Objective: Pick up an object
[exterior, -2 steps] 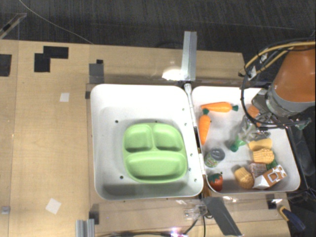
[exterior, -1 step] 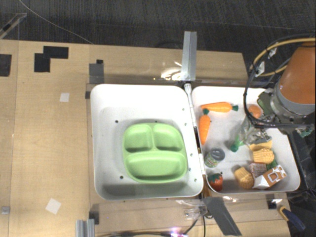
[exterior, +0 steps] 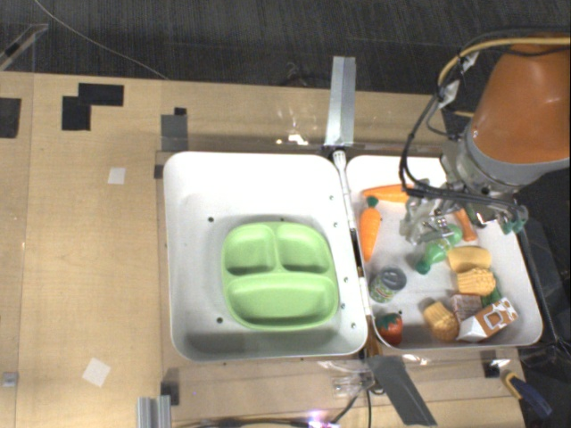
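One claw (exterior: 434,226) hangs low over the right bin (exterior: 528,283), and whether it is wide or narrow I cannot tell. Directly below it lies a green bottle (exterior: 432,255), long axis slanting toward the bin's near-left; carrots (exterior: 369,230) lie just left.

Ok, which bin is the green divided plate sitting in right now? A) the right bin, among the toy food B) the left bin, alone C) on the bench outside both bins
B: the green plate lies flat inside the left bin, while the toy food such as the carrot sits in the right bin, where the gripper hangs.
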Tool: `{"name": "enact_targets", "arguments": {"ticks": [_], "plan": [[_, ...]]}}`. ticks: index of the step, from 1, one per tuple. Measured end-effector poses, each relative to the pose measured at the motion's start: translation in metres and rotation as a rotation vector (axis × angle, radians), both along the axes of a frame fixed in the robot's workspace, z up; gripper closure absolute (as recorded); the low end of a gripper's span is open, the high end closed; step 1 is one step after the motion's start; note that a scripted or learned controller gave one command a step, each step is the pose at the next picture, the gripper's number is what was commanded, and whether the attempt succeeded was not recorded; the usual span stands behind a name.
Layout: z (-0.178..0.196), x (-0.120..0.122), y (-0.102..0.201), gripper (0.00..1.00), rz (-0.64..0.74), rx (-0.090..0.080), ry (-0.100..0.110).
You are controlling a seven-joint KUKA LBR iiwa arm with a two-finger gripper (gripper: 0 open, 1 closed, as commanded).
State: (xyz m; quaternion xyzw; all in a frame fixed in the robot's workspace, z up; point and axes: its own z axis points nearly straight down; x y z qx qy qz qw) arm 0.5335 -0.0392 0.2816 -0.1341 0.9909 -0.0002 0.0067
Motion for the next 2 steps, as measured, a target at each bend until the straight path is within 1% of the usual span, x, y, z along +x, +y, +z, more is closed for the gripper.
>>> {"name": "enact_targets", "arguments": {"ticks": [1, 2], "plan": [[-0.103, -0.006, -0.071, 1.00, 0.176, -0.002, 0.012], [-0.016, 0.056, -0.034, 1.00, -0.035, 0.000, -0.002]]}}
